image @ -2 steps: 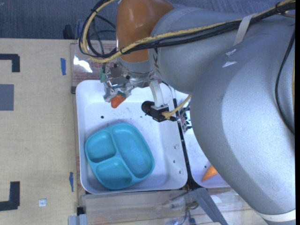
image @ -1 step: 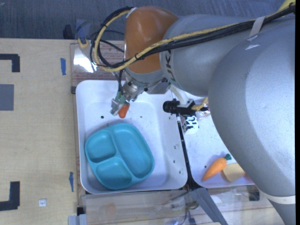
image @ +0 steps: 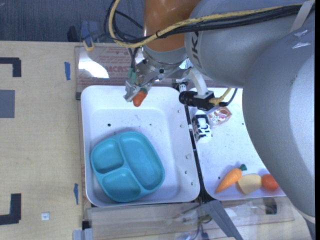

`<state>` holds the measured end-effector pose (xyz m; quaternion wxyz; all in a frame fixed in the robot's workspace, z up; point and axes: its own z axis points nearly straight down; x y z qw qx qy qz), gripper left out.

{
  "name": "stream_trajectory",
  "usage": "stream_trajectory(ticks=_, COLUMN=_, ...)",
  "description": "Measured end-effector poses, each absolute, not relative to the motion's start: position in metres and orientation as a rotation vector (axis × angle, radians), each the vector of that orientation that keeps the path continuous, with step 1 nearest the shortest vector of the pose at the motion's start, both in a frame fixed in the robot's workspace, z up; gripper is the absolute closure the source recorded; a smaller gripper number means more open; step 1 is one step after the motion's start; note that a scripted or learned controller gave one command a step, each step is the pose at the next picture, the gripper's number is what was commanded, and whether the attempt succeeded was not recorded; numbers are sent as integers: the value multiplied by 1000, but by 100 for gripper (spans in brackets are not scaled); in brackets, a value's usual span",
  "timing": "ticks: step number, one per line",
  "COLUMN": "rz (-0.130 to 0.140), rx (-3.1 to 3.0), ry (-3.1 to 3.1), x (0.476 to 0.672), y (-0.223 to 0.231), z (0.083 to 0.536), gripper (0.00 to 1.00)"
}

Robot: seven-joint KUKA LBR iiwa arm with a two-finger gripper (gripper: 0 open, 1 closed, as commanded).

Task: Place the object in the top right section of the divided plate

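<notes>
A blue divided plate [image: 127,166] with three sections lies in the left white bin [image: 100,109], toward its front. My gripper [image: 135,93] hangs over the far edge of that bin, well behind the plate. A small orange object [image: 139,99] sits between its fingertips, and the fingers are shut on it. The grey arm with its orange band reaches in from the upper right and hides much of the right bin.
The right bin [image: 225,149] holds a toy carrot [image: 229,179], a pale wedge-shaped food piece [image: 248,183] and a small orange-red round item [image: 270,182] near its front. A black-and-white fitting [image: 201,126] sits by the divider between the bins.
</notes>
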<state>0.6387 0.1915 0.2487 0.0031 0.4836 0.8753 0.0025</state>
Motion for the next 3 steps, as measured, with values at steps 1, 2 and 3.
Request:
stream_trajectory(ticks=1, rz=5, rx=1183, ry=2906, x=657, y=218, z=236, gripper=100)
stream_trajectory(ticks=2, rz=1, rx=754, ry=3047, x=645, y=186, z=245, gripper=100)
stream_trajectory(ticks=3, rz=6, rx=10, ry=3133, x=634, y=208, z=263, gripper=100)
